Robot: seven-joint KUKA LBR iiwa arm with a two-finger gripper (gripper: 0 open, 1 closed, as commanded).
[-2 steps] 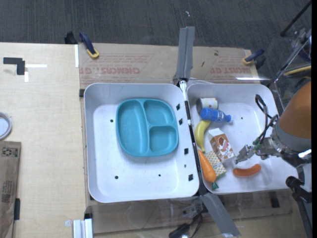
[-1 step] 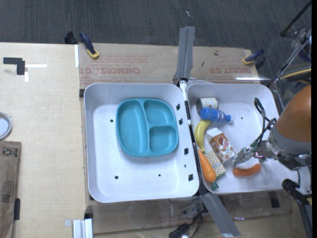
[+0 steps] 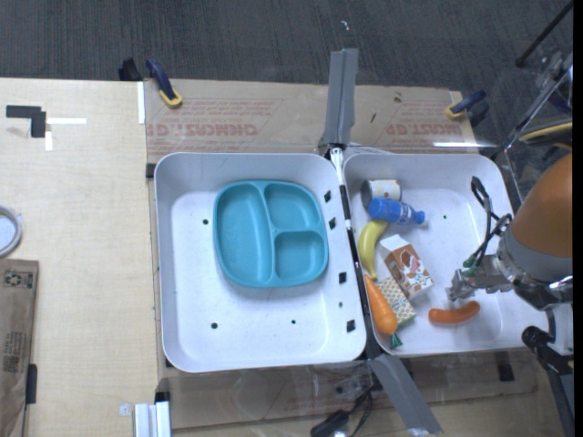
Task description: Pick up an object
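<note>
In the right bin (image 3: 437, 167) lie a red sausage (image 3: 454, 314), a carrot (image 3: 381, 309), a banana (image 3: 367, 247), a small printed carton (image 3: 406, 268), a blue bottle (image 3: 394, 211) and a white cylinder (image 3: 383, 189). My gripper (image 3: 460, 288) hangs low over the bin's right side, just above the sausage's left half. I see nothing between its fingers. The grey arm with its orange band (image 3: 547, 212) comes in from the right edge.
The left bin (image 3: 182, 271) holds a teal divided plate (image 3: 271, 234). A grey divider post (image 3: 342, 89) rises between the bins at the back. Blue-and-yellow clamps (image 3: 164, 83) (image 3: 466, 106) grip the cardboard behind. A tape roll (image 3: 5, 233) lies far left.
</note>
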